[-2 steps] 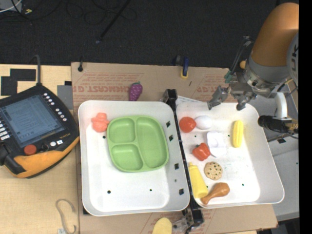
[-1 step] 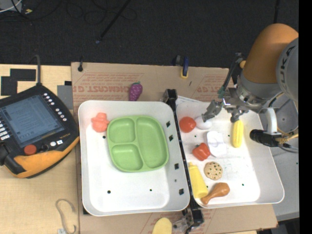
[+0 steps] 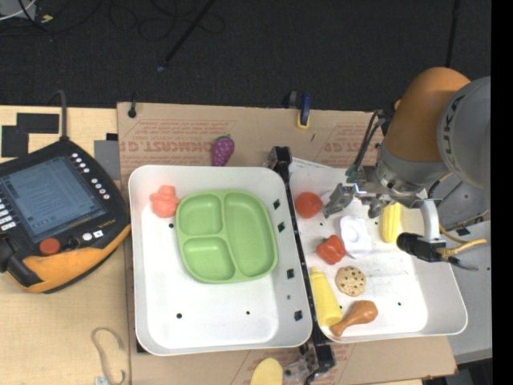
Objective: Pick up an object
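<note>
My gripper (image 3: 355, 204) hangs over the back of the right bin (image 3: 433, 315), with its fingers spread and nothing between them. Just in front of it lies a white object (image 3: 353, 234). A yellow piece (image 3: 390, 221) lies to its right and a red tomato (image 3: 308, 205) to its left. A red pepper (image 3: 330, 249), a cookie (image 3: 350, 280), a yellow bottle (image 3: 324, 295) and a drumstick (image 3: 355, 317) lie nearer the front of that bin.
The left bin (image 3: 208, 327) holds a green divided plate (image 3: 226, 236) and a pink toy (image 3: 163, 201). Purple grapes (image 3: 223, 149) sit on the cardboard behind it. A teach pendant (image 3: 56, 207) lies far left. A yellow object (image 3: 267, 370) rests at the front edge.
</note>
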Robot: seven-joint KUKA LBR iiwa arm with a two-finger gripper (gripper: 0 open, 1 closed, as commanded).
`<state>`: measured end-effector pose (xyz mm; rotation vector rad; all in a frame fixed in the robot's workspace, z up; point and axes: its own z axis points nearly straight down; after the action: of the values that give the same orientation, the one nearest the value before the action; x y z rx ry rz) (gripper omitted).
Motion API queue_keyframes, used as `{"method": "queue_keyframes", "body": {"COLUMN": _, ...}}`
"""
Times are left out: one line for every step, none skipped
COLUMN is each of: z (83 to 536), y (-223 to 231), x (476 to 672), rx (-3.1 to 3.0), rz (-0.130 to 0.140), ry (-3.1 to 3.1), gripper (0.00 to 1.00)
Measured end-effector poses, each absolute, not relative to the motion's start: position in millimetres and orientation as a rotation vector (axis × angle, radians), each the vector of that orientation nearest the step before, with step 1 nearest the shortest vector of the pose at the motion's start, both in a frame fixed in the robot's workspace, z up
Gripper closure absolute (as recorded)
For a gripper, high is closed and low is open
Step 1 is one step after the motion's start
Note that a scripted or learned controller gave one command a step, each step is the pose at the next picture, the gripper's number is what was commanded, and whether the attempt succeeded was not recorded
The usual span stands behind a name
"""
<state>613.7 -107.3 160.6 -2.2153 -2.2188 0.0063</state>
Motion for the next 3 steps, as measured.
{"method": "queue_keyframes", "body": {"z": 115, "y": -106, "x": 618.5, "rx": -2.216, "rz": 0.006, "ry": -2.219, "gripper": 0.0}}
{"method": "queue_keyframes", "body": {"z": 87, "y": -103, "x": 618.8, "rx": -2.22, "rz": 0.002, "ry": -2.221, "gripper": 0.0}}
{"method": "queue_keyframes", "body": {"z": 100, "y": -105, "x": 619.8, "rx": -2.228, "rz": 0.0, "ry": -2.217, "gripper": 1.0}}
